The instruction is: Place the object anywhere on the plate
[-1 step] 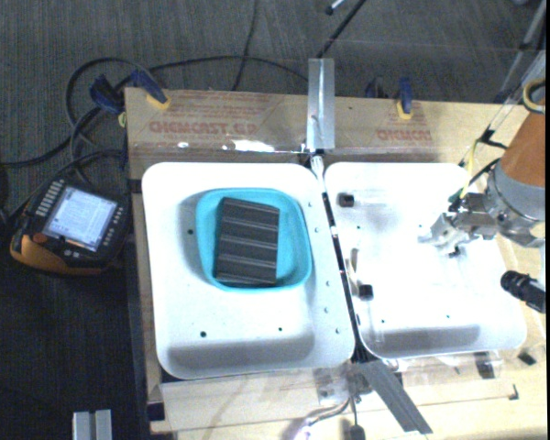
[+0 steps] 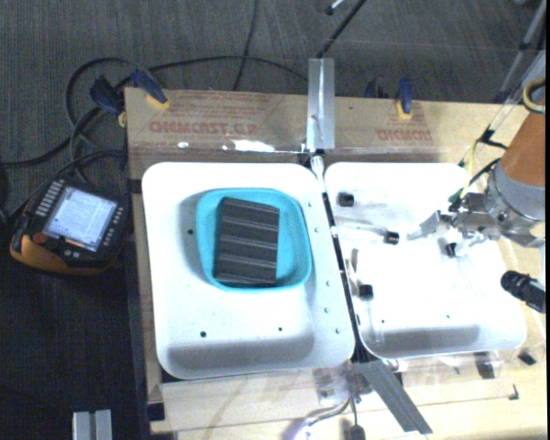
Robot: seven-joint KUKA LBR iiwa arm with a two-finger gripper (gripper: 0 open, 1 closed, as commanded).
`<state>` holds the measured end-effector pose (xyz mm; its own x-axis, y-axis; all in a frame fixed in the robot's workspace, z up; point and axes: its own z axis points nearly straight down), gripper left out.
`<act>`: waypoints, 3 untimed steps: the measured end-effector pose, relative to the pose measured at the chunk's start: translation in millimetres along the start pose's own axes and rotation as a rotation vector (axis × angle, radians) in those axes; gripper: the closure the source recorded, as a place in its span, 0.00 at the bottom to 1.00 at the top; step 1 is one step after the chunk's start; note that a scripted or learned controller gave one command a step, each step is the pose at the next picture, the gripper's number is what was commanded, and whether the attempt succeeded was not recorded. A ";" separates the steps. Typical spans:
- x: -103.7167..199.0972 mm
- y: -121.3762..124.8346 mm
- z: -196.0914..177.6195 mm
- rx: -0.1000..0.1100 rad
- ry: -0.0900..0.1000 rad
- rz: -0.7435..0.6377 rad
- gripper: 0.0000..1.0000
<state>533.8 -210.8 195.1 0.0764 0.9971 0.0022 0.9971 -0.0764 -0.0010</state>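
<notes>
A camera looks down at a slant on a wooden bench holding two shallow white bins side by side. In the left bin sits a light blue plate with rounded corners. A dark grey ridged block lies flat on the plate, well inside its rim, its long sides running roughly away from the camera. By its position, the block already rests where the task wants it.

The right bin holds a few small dark bits near its left wall. The grey arm, with its orange band, reaches in from the right, and its gripper hangs over the right bin's upper right area, well apart from the plate. The gripper is small and blurred here; whether it is open or closed cannot be told, and nothing can be seen held in it.

The block looks stiff and solid, with parallel grooves across its top, and is probably light to moderate in weight. Its matte ridged surface should give fair grip and does not look fragile. If it had to be taken up again, the best hold would likely be across its two long sides near the middle, so that it stays level.

An orange handheld screen unit lies on the dark floor to the left of the bench, with cables trailing around it.
</notes>
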 end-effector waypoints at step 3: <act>96.5 -53.7 69.1 -0.006 -0.018 0.175 0.00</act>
<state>487.6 -110.3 126.3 0.2486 0.9685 -0.0150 0.9686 -0.2486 0.0064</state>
